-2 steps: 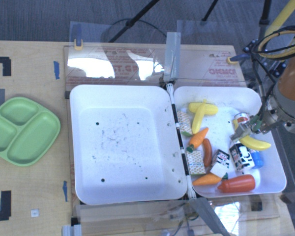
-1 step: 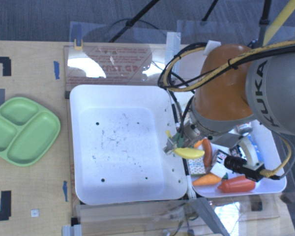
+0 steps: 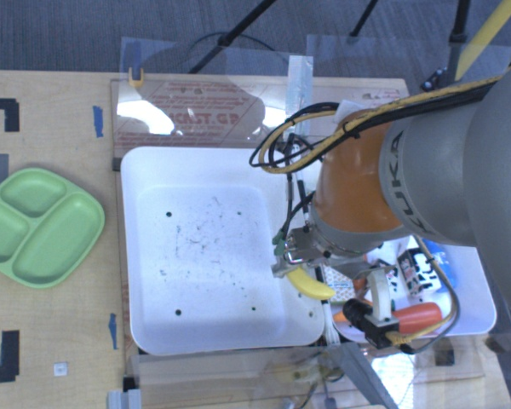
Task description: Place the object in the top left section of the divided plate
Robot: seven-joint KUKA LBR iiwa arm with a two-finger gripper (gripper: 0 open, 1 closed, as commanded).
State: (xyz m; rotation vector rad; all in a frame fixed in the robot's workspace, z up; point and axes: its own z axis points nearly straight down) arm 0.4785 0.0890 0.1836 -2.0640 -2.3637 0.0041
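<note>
A yellow banana (image 3: 309,284) hangs just under the gripper (image 3: 291,261) at the near right corner of the left bin (image 3: 145,228), though whether it is actually pinched cannot be told. A loose hold could drop it on the long carry left. Farther left, the green divided plate (image 3: 39,226) waits on the bench (image 3: 34,100), its small top left section easy to miss.

The right bin (image 3: 473,301) is largely hidden beneath the arm (image 3: 426,177), which is cut off by the right edge; the gripper (image 3: 294,258) fingers are obscured, and the bin's contents (image 3: 413,292) are too cluttered to identify.
</note>
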